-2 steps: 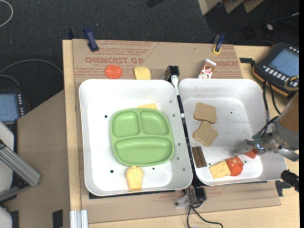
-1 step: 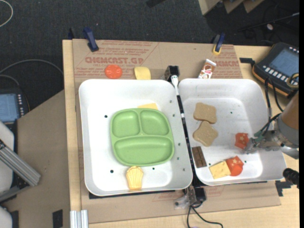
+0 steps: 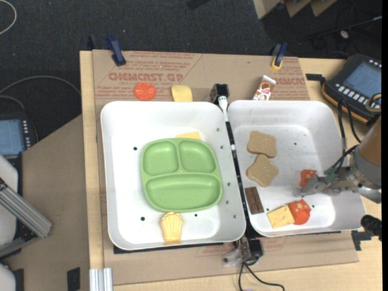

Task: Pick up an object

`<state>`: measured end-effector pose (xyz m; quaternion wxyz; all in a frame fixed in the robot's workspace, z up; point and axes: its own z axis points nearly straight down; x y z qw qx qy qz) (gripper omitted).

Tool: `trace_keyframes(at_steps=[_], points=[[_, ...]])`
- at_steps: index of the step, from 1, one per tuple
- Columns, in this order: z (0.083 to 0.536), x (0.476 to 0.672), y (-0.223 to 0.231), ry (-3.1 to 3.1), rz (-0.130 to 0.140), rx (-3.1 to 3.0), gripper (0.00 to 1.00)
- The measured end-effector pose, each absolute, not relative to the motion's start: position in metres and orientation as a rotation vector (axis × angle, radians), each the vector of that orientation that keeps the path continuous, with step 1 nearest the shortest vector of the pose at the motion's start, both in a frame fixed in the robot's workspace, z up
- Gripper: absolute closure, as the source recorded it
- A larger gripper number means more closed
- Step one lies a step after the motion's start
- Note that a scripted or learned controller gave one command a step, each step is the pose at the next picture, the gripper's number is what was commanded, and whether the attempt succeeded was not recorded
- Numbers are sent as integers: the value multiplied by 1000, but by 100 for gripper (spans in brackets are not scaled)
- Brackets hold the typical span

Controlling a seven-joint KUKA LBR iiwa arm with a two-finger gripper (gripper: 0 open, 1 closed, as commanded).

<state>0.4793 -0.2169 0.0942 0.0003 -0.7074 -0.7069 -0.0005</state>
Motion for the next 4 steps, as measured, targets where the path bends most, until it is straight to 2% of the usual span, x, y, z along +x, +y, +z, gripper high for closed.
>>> trace_keyframes(at_steps=[1, 2, 3, 4], points=[[85, 558, -195, -2231, -6, -2218, 0], [84, 516, -156, -2219, 1, -2216, 0], [95, 518, -159, -2222, 0, -2223, 100], [85, 552, -105, -2230, -4, -2219, 100]])
